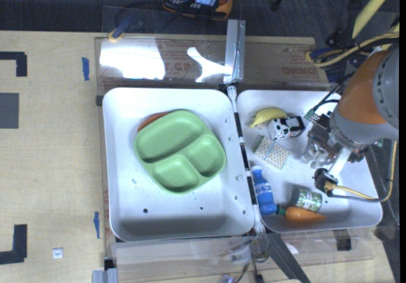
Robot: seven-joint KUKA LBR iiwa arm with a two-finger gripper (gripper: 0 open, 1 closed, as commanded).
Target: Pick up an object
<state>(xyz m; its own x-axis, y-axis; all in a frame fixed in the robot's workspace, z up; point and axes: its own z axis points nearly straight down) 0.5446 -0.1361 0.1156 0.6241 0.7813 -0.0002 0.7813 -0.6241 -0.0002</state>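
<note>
The task names no single object; the candidate objects lie in the right bin. A yellow banana rests near the bin's far-left corner. Just beside it, toward the arm, sits a small black-and-white cow toy. A flat white patterned packet lies nearer the camera than the banana, close to the divider between the bins. A blue bottle lies along the left wall of the right bin, its lower end near an orange carrot. A green-labelled can lies on its side, touching or just above the carrot.

The gripper sits over the middle of the right bin, between the cow toy and the can, with no object visible between its fingers. The view does not resolve whether the claw is wide or narrow; this cannot be told. A yellow cable runs from the wrist area across the bin floor.

The arm, grey with an orange band, enters from the right edge.

The left bin holds a green three-compartment tray, set at a tilt, with an orange-red object partly hidden under its far-left edge.
</note>
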